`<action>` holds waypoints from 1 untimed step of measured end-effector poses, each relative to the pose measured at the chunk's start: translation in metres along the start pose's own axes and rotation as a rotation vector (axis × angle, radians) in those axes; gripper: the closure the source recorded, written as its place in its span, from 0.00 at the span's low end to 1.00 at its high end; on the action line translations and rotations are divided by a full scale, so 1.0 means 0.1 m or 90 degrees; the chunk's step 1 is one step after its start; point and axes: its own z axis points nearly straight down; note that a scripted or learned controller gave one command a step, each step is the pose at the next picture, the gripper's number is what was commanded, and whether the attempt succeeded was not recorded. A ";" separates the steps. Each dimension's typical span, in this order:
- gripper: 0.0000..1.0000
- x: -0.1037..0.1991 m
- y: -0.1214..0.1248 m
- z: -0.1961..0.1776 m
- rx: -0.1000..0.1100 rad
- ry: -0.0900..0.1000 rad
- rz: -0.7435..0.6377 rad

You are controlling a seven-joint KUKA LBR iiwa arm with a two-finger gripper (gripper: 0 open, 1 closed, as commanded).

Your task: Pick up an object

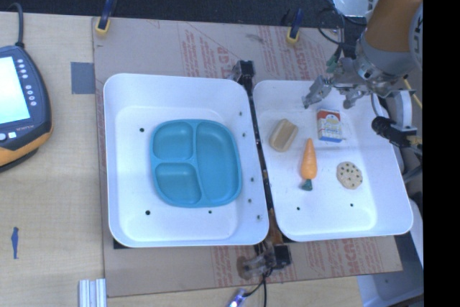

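Hovering with jaws spread and empty, the gripper [332,92] stood just above the small carton [329,126]; approach step, likely calling next for descent and closing.

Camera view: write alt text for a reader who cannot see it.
A grey and orange robot arm's pincer, fingers spread, hovers over the right white bin, which holds a carton, bread roll, carrot and cookie. The left bin holds a blue divided plate.
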 end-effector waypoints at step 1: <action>0.00 0.17 -0.61 1.00 0.000 0.000 -0.001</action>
